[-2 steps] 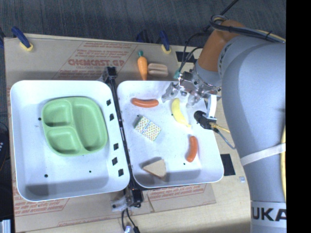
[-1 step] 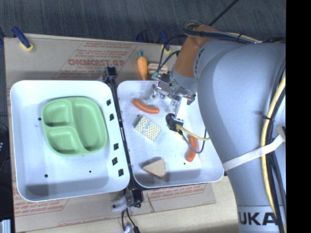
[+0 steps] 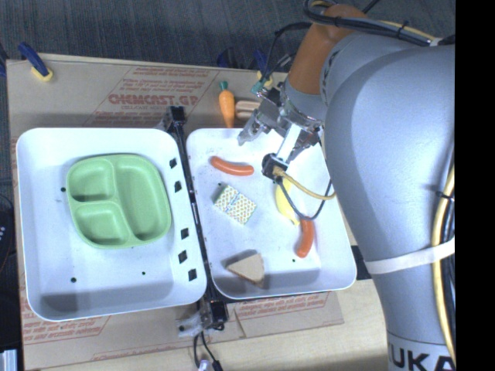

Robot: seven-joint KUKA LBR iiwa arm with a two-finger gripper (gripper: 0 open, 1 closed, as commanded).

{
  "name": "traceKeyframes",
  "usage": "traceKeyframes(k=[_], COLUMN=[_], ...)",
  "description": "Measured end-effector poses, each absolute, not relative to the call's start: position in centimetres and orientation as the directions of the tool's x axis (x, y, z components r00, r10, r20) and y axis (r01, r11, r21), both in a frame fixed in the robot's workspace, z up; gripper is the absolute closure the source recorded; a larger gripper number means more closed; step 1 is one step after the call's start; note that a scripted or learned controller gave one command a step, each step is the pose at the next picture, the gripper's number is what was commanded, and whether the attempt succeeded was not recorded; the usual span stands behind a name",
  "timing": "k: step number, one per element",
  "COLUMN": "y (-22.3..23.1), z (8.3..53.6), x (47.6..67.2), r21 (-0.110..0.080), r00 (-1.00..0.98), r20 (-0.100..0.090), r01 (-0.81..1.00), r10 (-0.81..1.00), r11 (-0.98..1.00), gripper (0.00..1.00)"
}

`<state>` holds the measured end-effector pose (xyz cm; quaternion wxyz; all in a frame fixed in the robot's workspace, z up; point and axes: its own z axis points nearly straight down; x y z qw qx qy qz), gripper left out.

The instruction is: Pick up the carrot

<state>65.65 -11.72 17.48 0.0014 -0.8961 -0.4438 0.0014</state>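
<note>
Carrot (image 3: pixel 226 107) lies on the surface just behind the right bin (image 3: pixel 331 273). End effector (image 3: pixel 261 147) hovers over that bin's rear, fingers apart and holding nothing.

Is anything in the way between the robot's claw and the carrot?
No. In the camera view, just bare bin rim and cardboard lie between the gripper and the carrot.

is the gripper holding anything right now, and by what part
Nothing. The gripper hangs open over the right bin's far edge; the carrot lies outside the bin, beside it, ungripped.
</note>
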Motion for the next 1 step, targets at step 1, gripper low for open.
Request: traceKeyframes(k=[1], y=[-15.93], z=[9.09], x=[65.49], r21=[-0.006], r00=[0.761], r20=[-0.003], r01=[0.649], r10=[0.649], r11=[-0.761], gripper=[0.0])
